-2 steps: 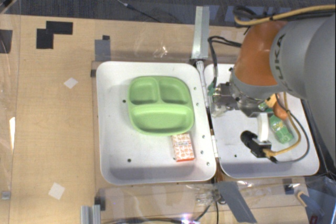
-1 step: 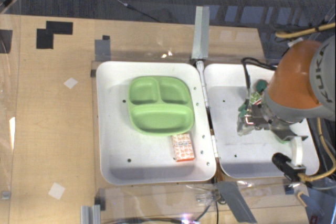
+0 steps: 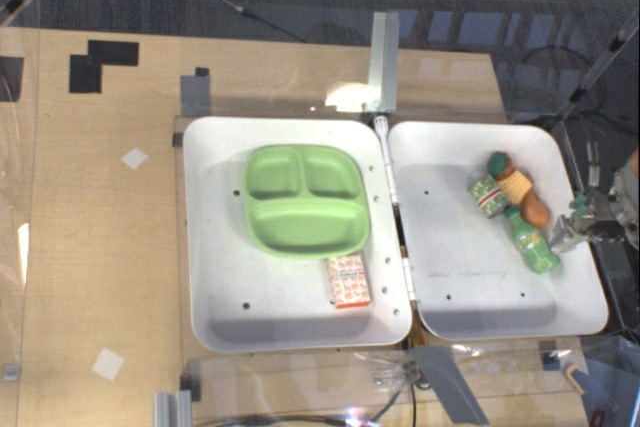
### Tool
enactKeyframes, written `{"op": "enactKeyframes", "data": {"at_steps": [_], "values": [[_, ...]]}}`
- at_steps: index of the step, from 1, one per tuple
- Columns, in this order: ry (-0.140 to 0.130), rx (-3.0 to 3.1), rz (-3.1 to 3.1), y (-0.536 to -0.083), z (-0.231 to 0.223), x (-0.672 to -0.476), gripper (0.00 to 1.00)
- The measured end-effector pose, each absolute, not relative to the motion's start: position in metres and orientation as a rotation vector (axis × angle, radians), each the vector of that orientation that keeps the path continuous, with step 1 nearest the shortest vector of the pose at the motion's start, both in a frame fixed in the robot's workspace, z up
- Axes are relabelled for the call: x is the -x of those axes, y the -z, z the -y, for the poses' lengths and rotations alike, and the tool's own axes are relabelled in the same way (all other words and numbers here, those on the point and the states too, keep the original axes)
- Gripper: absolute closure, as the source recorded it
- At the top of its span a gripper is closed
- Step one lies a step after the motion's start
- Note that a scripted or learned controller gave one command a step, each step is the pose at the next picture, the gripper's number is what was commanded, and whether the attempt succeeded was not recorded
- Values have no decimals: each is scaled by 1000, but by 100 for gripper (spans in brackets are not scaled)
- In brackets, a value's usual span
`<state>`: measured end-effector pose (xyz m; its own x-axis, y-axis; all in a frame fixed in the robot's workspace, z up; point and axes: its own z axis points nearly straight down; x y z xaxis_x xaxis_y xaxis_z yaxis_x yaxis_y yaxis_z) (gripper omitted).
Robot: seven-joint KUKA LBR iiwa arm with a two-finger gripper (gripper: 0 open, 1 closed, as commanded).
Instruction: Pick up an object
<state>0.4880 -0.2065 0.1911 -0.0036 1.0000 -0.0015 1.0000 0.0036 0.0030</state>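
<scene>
The right bin (image 3: pixel 470 285) holds a cluster of small items near its right wall: a green bottle (image 3: pixel 533 246) lying on its side, an orange oval piece (image 3: pixel 537 211), a green-and-red labelled can (image 3: pixel 489 198), and a tan piece with a dark green-red top (image 3: pixel 507 173). My gripper (image 3: pixel 577 224) hangs over the bin's right rim, just right of the green bottle's lower end and close to it. I see nothing lifted off the bin floor.
The left bin (image 3: pixel 215 245) carries a green divided plate (image 3: pixel 305 198) and a small red-and-white carton (image 3: pixel 348 280) just below it. A metal post (image 3: pixel 385 65) stands behind the seam between the bins. Wooden bench top lies to the left.
</scene>
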Motion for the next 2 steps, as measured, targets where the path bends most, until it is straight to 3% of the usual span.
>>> {"op": "enactKeyframes", "data": {"at_steps": [1,2], "values": [[-4,-2211,-2226,-255,135,-575,100],[-4,-2211,-2226,-280,57,-633,100]]}}
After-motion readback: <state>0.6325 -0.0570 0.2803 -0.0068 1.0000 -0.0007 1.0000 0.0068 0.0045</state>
